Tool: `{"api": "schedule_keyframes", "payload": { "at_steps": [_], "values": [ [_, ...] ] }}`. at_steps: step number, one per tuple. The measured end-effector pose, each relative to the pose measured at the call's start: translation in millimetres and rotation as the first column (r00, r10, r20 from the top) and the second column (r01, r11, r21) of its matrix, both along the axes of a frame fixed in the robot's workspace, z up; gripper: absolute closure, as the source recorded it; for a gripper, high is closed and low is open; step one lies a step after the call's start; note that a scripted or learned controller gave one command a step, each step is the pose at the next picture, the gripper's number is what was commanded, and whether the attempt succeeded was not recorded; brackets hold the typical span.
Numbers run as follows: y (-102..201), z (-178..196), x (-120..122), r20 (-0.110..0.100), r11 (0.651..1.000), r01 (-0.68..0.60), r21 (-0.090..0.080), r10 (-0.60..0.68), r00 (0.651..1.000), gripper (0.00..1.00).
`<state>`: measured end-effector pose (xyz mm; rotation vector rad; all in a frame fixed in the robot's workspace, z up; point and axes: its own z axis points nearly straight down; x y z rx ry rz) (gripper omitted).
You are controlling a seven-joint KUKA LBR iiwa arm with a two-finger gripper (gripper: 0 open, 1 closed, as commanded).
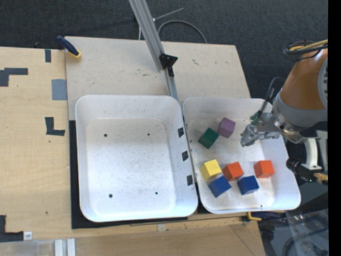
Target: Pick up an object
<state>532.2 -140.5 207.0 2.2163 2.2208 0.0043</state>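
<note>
Six cubes sit in the right bin [282, 199]: purple cube [227, 127], green cube [208, 138], yellow cube [211, 168], two orange cubes [233, 170] [264, 168], two blue cubes [219, 186] [248, 184]. Hand [250, 138] hovers right of purple cube, nothing between fingers; open or closed: cannot tell. Left bin [85, 111] adjoins.

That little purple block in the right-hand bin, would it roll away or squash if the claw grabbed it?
The purple block looks like a solid cube with flat faces, so it would probably slide or tip rather than roll. Its crisp edges suggest something stiff, likely not squashy. Being small, it seems light. The green block sits very close, so a push might nudge that too.
</note>
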Motion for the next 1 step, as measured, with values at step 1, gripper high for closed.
{"api": "schedule_keyframes", "payload": {
  "at_steps": [1],
  "values": [
    [0.1,48.6,1.3,0.0,1.0,0.0,0.0,0.0,1.0,1.0]
  ]
}}
